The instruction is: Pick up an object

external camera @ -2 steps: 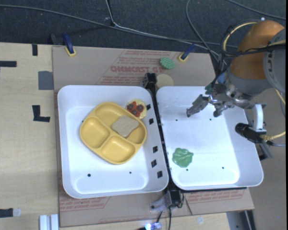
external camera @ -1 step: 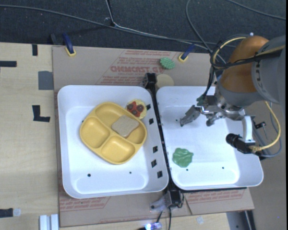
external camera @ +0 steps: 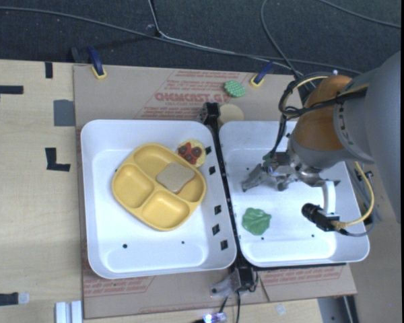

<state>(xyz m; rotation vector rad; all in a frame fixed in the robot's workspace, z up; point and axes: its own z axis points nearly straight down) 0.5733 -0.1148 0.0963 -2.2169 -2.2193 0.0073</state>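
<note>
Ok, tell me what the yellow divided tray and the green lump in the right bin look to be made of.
Yellow divided tray: likely moulded plastic, with a smooth, even colour and rounded compartment rims. Green lump: looks like soft rubber or plastic, perhaps toy lettuce, with a wrinkled, matte surface; the material is uncertain.

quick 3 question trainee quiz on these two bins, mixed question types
1. True or false: the green leafy toy lies in the right white bin.
2. Which item sits on the yellow divided plastic tray? A) flat tan square piece B) blue cup C) metal spoon
3. Fill in: the gripper is over the ____ bin.

Key: 1 true; 2 A; 3 right.
</note>
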